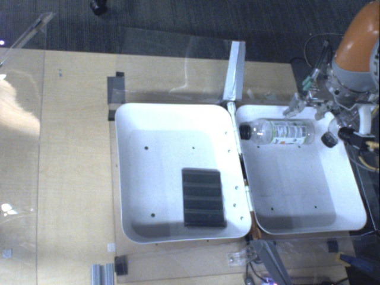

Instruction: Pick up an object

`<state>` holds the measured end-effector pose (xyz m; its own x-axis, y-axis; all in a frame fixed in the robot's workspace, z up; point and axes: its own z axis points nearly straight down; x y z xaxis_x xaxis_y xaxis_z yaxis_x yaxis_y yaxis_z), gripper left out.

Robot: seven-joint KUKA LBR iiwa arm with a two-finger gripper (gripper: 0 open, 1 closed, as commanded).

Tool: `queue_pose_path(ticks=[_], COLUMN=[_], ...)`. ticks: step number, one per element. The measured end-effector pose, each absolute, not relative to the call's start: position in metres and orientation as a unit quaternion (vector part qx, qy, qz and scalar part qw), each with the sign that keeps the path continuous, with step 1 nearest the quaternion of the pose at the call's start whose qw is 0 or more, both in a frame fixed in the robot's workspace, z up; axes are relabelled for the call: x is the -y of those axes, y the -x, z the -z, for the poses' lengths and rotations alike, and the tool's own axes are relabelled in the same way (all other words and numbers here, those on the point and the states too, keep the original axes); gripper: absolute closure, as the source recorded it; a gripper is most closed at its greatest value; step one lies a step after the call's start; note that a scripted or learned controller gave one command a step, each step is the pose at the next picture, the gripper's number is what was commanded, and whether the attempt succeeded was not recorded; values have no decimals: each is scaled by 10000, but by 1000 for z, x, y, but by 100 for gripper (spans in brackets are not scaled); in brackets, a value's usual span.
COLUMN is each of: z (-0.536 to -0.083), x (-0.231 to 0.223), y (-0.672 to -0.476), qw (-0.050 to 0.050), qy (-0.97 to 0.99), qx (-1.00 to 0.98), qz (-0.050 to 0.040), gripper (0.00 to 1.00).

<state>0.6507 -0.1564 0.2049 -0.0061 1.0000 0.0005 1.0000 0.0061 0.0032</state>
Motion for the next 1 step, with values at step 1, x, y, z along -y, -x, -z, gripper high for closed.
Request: queue_pose_path(ticks=[1], z=[-128], x=[149], y=[-661], qw=[38], qy=[-6600], qx=[-7513], qz=[-30], gripper=[0])
